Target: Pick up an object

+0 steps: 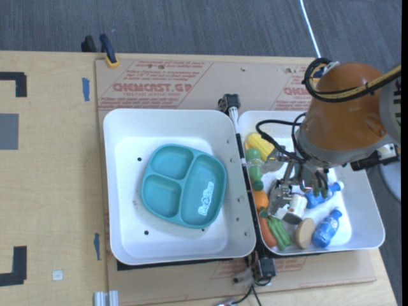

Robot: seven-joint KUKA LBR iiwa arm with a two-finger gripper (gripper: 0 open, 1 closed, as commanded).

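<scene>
My gripper (290, 193) hangs low in the right bin (363, 234), among a heap of toy food. Around it lie a yellow piece (260, 143), a green piece (254, 156), an orange carrot (262, 201), a green vegetable (279, 229), a tan oval piece (305, 232) and a blue bottle (326, 229). A white and dark small object (294, 207) sits right under the fingers. The arm's orange band (344, 107) covers the bin's far part. Whether anything sits between the fingers is hidden.
The left bin (121, 171) holds a teal divided plate (183, 185). A black clamp (229, 102) sits between the bins at the far side. Cables run over the right bin's far rim. The bench lies flat to the left.
</scene>
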